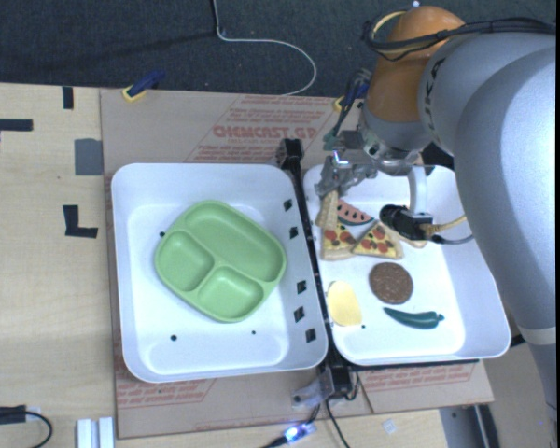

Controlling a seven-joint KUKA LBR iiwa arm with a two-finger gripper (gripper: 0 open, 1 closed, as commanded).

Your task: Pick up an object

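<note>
The gripper (334, 183) is parked low over the 11 o'clock corner of the right bin (467, 334), right above the toy pizza slices (355, 239) and a watermelon wedge (353, 216). Whether the fingers are apart or together can't be told, and nothing is seen clamped between them. Likely a grab at that cluster is being lined up. A brown cookie (390, 283), yellow piece (343, 303) and green pepper (413, 317) are scattered toward 6 o'clock. A green divided plate (219, 261) is sat in the left bin (140, 343), well apart.
</note>
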